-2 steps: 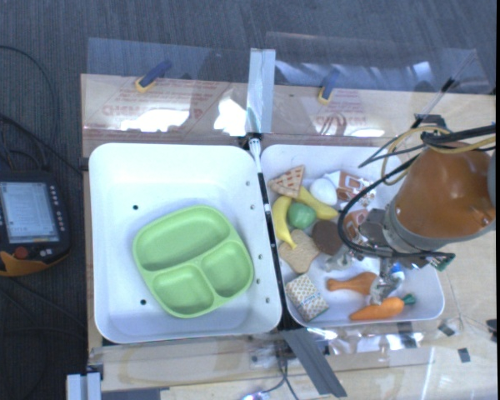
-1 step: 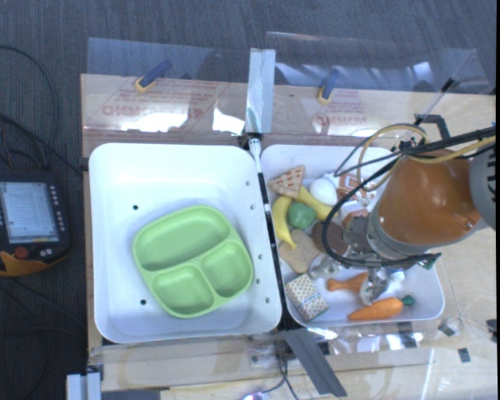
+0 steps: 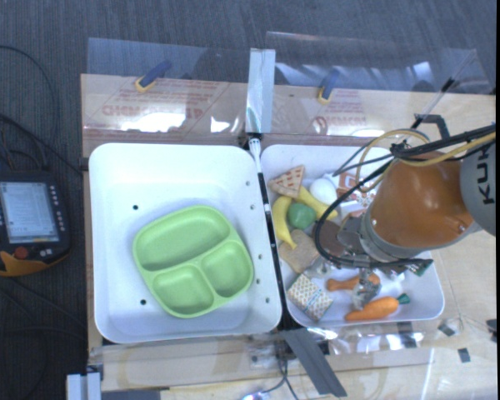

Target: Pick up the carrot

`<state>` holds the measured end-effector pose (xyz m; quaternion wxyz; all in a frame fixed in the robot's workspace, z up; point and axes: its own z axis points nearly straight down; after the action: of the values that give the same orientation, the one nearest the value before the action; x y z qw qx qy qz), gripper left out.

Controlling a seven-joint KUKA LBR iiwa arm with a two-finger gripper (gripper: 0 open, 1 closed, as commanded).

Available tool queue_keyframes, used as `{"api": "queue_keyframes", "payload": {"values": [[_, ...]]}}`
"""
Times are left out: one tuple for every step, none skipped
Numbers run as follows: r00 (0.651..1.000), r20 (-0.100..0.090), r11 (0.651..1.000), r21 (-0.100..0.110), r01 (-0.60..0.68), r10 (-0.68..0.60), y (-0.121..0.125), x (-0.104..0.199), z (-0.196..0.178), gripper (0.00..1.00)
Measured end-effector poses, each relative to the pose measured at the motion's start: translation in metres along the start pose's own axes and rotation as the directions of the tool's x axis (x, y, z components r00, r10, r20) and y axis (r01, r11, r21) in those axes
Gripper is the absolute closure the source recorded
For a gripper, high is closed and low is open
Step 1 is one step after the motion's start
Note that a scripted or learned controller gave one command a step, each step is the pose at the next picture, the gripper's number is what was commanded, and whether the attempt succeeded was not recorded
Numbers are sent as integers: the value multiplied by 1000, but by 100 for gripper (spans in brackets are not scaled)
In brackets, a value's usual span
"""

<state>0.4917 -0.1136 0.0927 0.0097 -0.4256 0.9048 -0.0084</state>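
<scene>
Near the right bin's [image 3: 433,305] front wall lies the carrot [image 3: 373,309], orange, lengthwise along it. Just above it hangs the end effector [image 3: 367,284] (can't tell its opening, wrist hides it). A second orange piece [image 3: 343,284] sits beside it, checkered block [image 3: 309,295] left. Green tray [image 3: 193,260] in left bin [image 3: 117,173].
</scene>
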Motion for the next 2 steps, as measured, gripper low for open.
{"api": "queue_keyframes", "payload": {"values": [[941, 3, 941, -4, 340, -340, -5, -10, 1, 0], [963, 6, 963, -1, 268, -268, 3, -4, 0, 0]]}}
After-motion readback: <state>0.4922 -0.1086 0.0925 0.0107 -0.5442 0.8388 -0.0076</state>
